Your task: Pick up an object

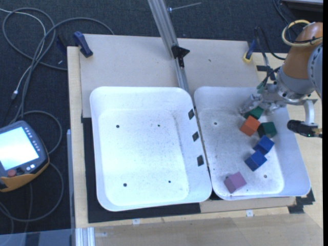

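All the loose blocks lie in the right bin (pixel 220 186), which suits a pick, since the arm (pixel 302 60) reaches in from that side. An orange block (pixel 250 125) sits near the bin's far edge, with a dark green block (pixel 267 129) just beside it toward the right rim. Two blue blocks (pixel 260 152) touch each other a little nearer the middle of the right side, and a purple block (pixel 235 181) rests alone close to the near edge. The left bin (pixel 102 106) bears no blocks.

The arm bends down over the far right corner of the right bin, wrist pointing toward the floor of the bin. The gripper (pixel 256 108) hangs just beyond the orange block, apparently over a small greenish piece. Whether its jaws are spread or pinching anything, I cannot tell: the wrist hardware blurs them. The orange block looks like the likeliest target.
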Robot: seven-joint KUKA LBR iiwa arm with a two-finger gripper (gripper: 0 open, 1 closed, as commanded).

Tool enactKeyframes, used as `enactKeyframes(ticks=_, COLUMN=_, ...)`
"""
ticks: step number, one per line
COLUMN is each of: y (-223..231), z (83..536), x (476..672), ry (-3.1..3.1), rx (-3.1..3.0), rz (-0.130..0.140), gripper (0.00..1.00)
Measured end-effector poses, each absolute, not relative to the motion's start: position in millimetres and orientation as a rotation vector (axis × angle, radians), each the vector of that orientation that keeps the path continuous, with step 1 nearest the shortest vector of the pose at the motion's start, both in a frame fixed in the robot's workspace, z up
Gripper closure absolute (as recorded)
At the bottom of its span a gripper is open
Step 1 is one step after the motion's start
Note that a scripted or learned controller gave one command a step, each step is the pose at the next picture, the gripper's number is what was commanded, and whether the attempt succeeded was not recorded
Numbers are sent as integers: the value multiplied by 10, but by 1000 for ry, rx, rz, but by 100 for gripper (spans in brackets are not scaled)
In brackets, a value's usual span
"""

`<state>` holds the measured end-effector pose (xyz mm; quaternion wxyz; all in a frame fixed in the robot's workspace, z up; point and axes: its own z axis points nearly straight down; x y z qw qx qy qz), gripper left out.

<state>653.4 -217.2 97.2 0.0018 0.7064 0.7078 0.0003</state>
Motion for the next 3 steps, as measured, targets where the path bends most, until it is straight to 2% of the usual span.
enactKeyframes(ticks=1, y=-2163, z=1120, x=6535, ry=2221, rx=2213, rz=1, gripper=100)
enactKeyframes(ticks=2, y=-1548, z=1010, x=6746, ry=2233, rx=2221, rz=-18, gripper=100)
enactKeyframes(ticks=3, y=-536, z=2043, x=6400, ry=2228, rx=2211, rz=12, gripper=100)
